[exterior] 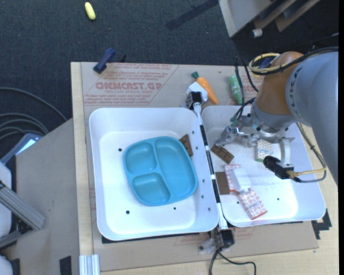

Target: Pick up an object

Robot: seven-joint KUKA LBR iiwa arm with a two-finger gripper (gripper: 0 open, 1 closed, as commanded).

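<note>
A dark carpeted floor (pixel 48 48) is seen around a brown board (pixel 134 80) on which two shallow white bins are set side by side, their inner walls touching along a seam down the middle. Black cables (pixel 21 115) are looped on the floor at the far left, and a small yellow object (pixel 90 11) is left on the carpet beyond the board's far edge, with a blue object (pixel 104 60) lying at the board's far left corner.

The left bin (pixel 102 129) is occupied by a blue divided plate (pixel 159 170), set near the middle with bare white floor left open on every side; a brown piece (pixel 186 144) is lodged just beside the plate's far right rim. Beyond the bins, an orange carrot-like toy (pixel 206 89) and a green object (pixel 235 88) are laid on the board.

In the right bin (pixel 306 207), a brown card (pixel 222 153) lies near the seam, and a red-and-white packet (pixel 233 178) and a second one (pixel 251 203) are spread toward the near side, apart from the bin's right wall. The grey arm with its orange band (pixel 279 88) is reached in over the far end, and the gripper (pixel 257 134) is lowered there, close over a pale packet (pixel 264 148); whether its fingers are apart or together cannot be told.
</note>
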